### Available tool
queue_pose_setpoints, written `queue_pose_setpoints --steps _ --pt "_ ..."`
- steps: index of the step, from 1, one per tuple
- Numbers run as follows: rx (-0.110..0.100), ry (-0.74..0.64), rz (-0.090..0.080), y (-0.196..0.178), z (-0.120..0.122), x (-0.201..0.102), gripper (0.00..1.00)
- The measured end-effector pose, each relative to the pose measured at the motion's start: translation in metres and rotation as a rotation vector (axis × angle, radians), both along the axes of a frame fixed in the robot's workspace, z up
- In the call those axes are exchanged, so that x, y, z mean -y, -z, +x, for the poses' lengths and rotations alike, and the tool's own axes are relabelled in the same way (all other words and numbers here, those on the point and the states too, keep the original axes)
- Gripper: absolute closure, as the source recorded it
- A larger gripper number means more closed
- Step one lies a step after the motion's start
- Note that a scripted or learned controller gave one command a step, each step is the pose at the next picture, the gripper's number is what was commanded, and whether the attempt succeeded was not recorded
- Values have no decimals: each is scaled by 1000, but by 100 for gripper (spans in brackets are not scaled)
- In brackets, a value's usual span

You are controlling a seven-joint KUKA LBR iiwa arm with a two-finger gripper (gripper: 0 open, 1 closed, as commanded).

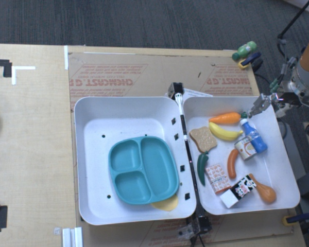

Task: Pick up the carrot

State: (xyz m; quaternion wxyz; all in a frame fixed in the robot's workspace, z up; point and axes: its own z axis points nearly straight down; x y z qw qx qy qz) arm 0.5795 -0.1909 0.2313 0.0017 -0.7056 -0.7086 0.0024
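A pale wooden bench (31,153) fills the foreground, carrying a cardboard sheet (144,76) and two shallow white bins. Dark grey carpet (118,12) lies beyond. The left bin (92,117) holds a teal divided plate (143,170). In the right bin (283,163), the carrot (225,119) lies near the far wall, touching a banana (225,132). The gripper (260,105) hovers at the bin's far right corner, just beside the carrot's leafy end; whether its fingers are apart cannot be told.
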Motion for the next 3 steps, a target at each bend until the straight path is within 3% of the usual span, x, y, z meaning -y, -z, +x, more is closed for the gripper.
queue_pose_setpoints --steps 1,2,3 --pt "17 187 -3 124 14 -37 0" --pt "-12 408 -5 143 57 -82 0" --pt "-15 399 -9 137 57 -83 100"
